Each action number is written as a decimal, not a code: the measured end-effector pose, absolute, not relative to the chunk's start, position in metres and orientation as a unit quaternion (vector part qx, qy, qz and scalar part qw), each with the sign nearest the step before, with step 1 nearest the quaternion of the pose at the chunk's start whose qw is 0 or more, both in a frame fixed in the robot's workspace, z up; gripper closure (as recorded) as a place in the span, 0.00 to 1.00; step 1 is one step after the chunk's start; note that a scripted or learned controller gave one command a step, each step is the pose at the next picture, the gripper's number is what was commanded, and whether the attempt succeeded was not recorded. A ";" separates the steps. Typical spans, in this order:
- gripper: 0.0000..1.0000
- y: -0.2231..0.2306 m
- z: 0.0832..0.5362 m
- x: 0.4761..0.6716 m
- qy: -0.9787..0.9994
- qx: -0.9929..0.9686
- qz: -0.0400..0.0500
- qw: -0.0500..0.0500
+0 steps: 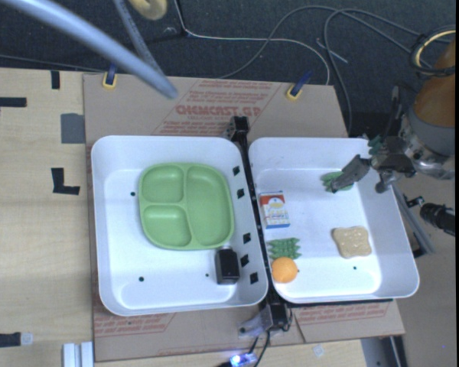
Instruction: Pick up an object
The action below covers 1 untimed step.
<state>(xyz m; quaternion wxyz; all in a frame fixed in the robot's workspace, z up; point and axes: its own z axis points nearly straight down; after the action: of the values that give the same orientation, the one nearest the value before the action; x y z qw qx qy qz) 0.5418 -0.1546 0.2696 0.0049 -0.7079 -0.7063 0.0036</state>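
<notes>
- the arm (432,121) reaches in from the right, its jaws over the upper right part of the right bin (390,281)
- the gripper (365,176) has two dark fingers (353,170) spread apart, one toward the bin's middle and one near its right wall
- a small green object (335,180) lies at the tip of the left finger, touching or just beside it; it is not clamped between the jaws
- the same bin holds a small red and white box (275,209), a green leafy piece (283,247), an orange ball (284,270) and a tan toast-like piece (352,241)
- the left bin (111,228) holds a green divided plate (187,206) and a small black block (227,265)
- both bins sit on cardboard (214,105) on the counter (30,228)
</notes>
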 end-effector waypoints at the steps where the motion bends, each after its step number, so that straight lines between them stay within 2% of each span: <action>1: 0.00 -0.154 0.275 0.544 -0.707 -0.707 0.001 0.001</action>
<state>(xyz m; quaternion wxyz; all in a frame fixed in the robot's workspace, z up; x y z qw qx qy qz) 0.5437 -0.1544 0.2752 0.0005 -0.7067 -0.7075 0.0006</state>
